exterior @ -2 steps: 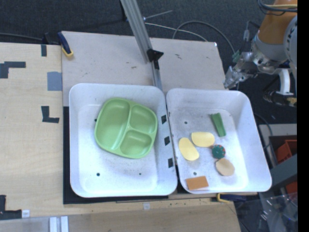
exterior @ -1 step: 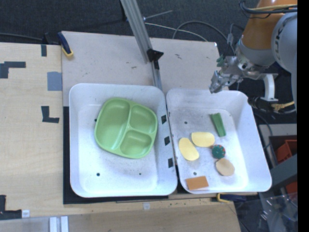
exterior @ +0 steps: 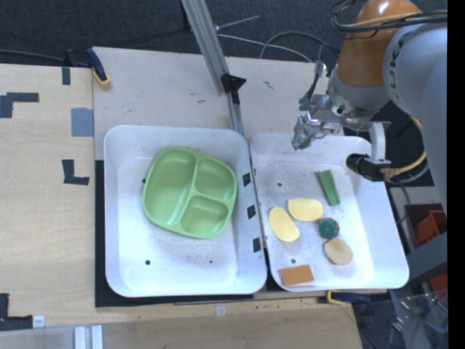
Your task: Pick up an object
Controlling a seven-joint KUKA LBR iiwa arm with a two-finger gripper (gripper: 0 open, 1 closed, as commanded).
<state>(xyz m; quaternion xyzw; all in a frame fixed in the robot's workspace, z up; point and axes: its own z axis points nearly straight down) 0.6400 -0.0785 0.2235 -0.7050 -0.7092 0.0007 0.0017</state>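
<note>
My pincer (exterior: 304, 139) hangs over the far rim of the right-hand shallow white bin (exterior: 378, 231). From this slant I cannot tell how it is set, and nothing shows in it. I judge it is poised there to drop onto one of the pieces below. They lie loose near the bin's middle: a green stick-shaped block (exterior: 328, 187), two pale yellow oval pieces (exterior: 306, 209) (exterior: 283, 224) almost touching, a small dark green ball (exterior: 329, 228), a tan round disc (exterior: 338, 251) and an orange flat rectangle (exterior: 296, 275). The left-hand white bin (exterior: 123, 267) holds a light green divided plastic plate (exterior: 190, 192).
</note>
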